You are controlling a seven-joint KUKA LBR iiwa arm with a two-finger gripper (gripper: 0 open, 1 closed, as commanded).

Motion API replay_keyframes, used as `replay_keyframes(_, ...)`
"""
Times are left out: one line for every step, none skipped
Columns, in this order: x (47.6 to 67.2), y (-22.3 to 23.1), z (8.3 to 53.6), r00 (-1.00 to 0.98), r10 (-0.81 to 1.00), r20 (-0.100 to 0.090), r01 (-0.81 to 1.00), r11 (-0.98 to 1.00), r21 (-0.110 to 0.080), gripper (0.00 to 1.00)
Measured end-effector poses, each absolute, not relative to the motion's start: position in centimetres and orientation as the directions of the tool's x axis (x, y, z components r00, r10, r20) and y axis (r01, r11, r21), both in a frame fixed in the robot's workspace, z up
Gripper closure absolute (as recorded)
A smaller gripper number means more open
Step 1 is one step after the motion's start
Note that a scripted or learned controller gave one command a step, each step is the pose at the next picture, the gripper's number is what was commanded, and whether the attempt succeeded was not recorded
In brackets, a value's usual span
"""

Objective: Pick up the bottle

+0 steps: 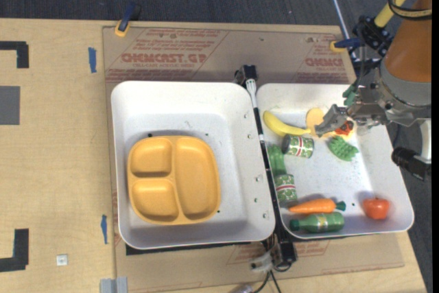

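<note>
Two green bottles lie in the right bin [394, 178]. One bottle [280, 173] lies lengthwise along the bin's left wall, with a red and white label. The other bottle [316, 221] lies crosswise near the front edge, just below a carrot [315, 206]. My gripper [334, 121] hangs over the back of the right bin, above a yellow item and a small red item, to the upper right of both bottles and apart from them. Nothing shows as held in it.
Also in the right bin are a banana [280, 125], a green can [298, 146], a green leafy toy [342, 147] and a tomato [376, 207]. The left bin [137, 103] holds a yellow divided plate [174, 179].
</note>
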State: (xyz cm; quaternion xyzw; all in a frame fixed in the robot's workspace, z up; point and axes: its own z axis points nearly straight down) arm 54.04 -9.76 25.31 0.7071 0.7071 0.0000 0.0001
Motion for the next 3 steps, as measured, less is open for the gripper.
replay_keyframes(54.8,-14.0,19.3,-0.059,0.998,0.001,0.998,0.059,-0.002,0.0)
replay_keyframes(57.1,-16.1,9.7,-0.253,0.967,-0.006,0.967,0.253,0.01,0.0)
replay_keyframes(57.4,-16.3,10.9,-0.252,0.968,-0.015,0.967,0.252,0.019,1.0)
